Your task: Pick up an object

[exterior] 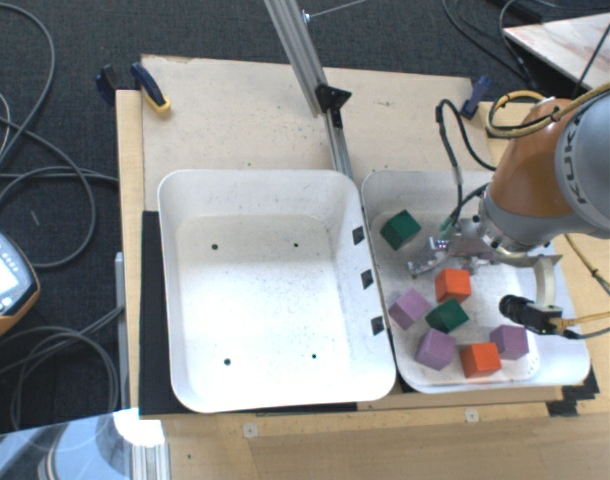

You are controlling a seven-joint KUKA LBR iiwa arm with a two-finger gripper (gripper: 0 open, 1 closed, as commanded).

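Counting three purple cubes [436, 348], seemingly two orange, two green.

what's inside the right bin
Seven blocks lie in the right bin: two green, two orange and three purple. The arm covers the bin's far right part, so anything under it is hidden.

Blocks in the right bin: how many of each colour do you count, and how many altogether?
Green blocks: 2
Orange blocks: 2
Purple blocks: 3
Total: 7, all in the right bin.
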